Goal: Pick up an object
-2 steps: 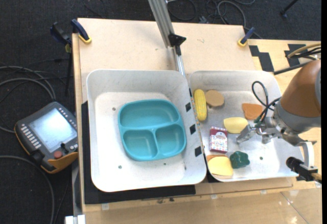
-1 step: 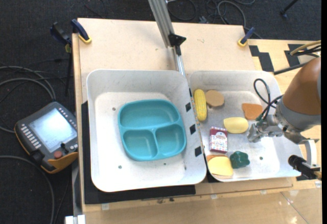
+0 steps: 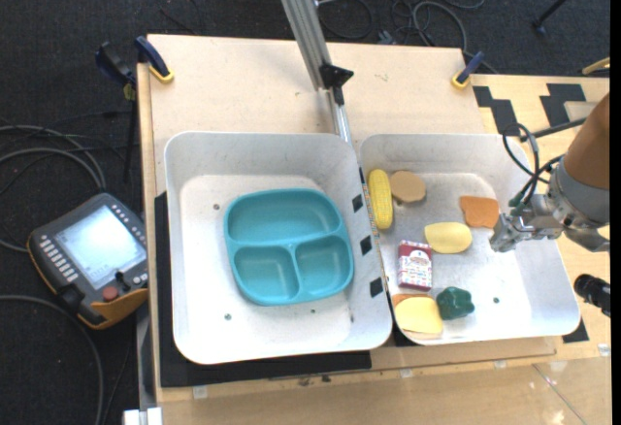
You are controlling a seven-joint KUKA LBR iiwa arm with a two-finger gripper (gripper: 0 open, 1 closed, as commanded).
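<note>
Down at the near edge of the right bin, a flat yellow piece is lying in the corner, with a dark green toy pepper sitting just beside it. A little farther back, a small red and white carton is lying flat, and a pale yellow lemon-like toy is resting near its top corner. Beyond that, an orange wedge is sitting near the lemon toy. A yellow corn cob is lying along the left wall, touching a tan round cookie-like piece.

The gripper is hanging over the right side of this bin, close to the orange wedge and the lemon toy. It is gripping nothing, and I cannot tell how wide its tips are standing.

In the left bin, a teal tray with three sections is sitting flat in the middle. Far back, a grey metal pole is leaning across the bench, and yellow clamps are gripping its back corners.
</note>
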